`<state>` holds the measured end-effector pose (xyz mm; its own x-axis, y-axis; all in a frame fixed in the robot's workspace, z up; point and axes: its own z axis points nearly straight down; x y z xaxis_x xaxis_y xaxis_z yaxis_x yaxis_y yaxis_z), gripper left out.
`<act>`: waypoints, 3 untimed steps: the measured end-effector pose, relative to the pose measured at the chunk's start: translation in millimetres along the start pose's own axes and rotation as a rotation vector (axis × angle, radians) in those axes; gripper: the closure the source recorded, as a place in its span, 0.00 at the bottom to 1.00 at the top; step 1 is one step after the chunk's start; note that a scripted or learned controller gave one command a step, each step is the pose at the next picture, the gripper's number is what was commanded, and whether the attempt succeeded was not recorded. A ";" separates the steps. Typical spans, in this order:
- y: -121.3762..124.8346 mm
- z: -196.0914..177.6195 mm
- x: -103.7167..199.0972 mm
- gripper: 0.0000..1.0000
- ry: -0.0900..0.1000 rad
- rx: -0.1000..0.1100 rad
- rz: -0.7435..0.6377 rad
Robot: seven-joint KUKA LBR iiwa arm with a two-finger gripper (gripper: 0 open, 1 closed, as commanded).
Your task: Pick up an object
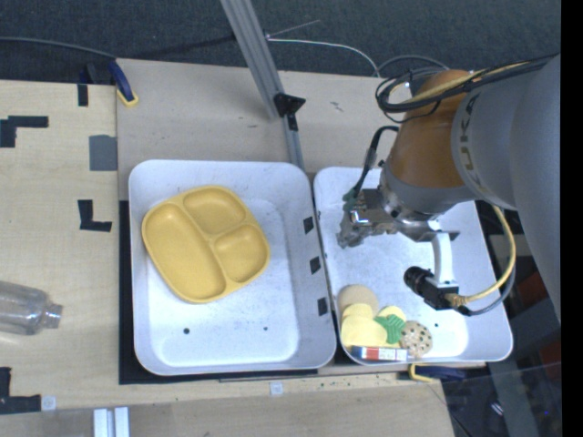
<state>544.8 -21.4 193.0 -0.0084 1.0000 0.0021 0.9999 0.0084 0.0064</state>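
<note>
The gripper (353, 230) is seen over the bare upper part of the right bin (483, 330); whether its jaws are apart cannot be told. A cluster of small objects (378, 328) (yellow, green, tan) is located at that bin's lower edge, apart from the gripper.

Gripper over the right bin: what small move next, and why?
Probably shift the gripper toward the near corner and lower it over the small pile of objects. It hangs above bare floor of the right bin, and nothing shows between its fingers.
</note>
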 end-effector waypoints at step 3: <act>-55.9 4.7 27.3 0.00 -0.001 0.010 0.008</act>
<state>488.7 5.4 188.0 -0.0008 1.0000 0.0007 1.0000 0.0008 -0.0035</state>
